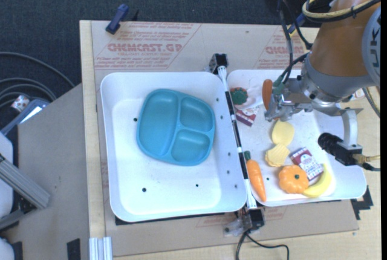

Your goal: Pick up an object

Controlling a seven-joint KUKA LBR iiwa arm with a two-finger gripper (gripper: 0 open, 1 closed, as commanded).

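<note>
Hung w/ gripper point(275, 109) at right bin's point(357, 186) far-left part, finger state unclear, pale yellow piece point(282, 132) just nearward.

1. A worktop point(151, 50) of brown board with red printed lettering carries two white bins.
2. The left bin point(121, 192) holds a blue divided plate point(175, 127).
3. A small blue clip point(117, 19) lies at the worktop's far left corner.
4. Black cables point(36, 80) curl on the dark floor at left.

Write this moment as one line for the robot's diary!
task: pick up an object | hand: low in right bin, near toy foods | left bin: blue plate
</note>
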